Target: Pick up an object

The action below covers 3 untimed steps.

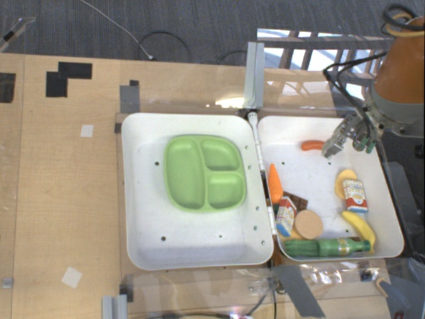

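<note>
- We take the sausage (312, 145) as the nearest thing to pick: a small red-orange piece lying flat near the far edge of the right bin (392, 205), about midway across it.
- The claw (332, 146) hangs just beside the sausage's right end; we cannot tell whether it touches.
- We cannot tell how far the claw is open, and we see nothing held in it.
- The arm (402, 72) comes in from the table's far right corner, its orange band above the grey wrist.
- Along the right bin's left wall lies a carrot (274, 183), pointing toward the far edge.
- Just nearer than the carrot are a dark brown piece (295, 201), a small can (285, 216) and a tan disc (309, 224), all close together; the can and disc look to touch.
- A green bottle (325, 247) lies on its side along the right bin's near edge.
- By the right wall a labelled yellow bottle (352, 191) lies tilted, with a banana (359, 227) just nearer, close to the green bottle's cap.
- The left bin (143, 198) sits touching the right bin, side by side, toward the middle of the table (53, 198).
- A green plate (204, 172) with three compartments rests flat at the left bin's centre.
</note>
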Motion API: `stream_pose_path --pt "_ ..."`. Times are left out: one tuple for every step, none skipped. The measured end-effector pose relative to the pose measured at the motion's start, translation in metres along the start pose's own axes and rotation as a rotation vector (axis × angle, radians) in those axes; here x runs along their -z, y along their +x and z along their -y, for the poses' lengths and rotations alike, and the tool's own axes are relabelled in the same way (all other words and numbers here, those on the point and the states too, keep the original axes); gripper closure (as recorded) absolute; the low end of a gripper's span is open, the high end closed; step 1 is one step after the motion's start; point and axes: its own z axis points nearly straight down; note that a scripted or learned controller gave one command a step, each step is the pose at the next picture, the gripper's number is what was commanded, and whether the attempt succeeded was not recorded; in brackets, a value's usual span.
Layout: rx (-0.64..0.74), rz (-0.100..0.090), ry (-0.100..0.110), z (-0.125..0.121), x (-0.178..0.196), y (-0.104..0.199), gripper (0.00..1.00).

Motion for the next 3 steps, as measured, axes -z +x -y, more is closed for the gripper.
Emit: stream_pose_path --pt "-0.004 -0.008 0.006 0.004 -0.005 0.0 0.0" --pt "0.171 -0.021 0.01 0.038 -0.138 0.007 0.0" --pt "0.23 -0.007 0.004 0.056 -0.149 -0.009 0.0"
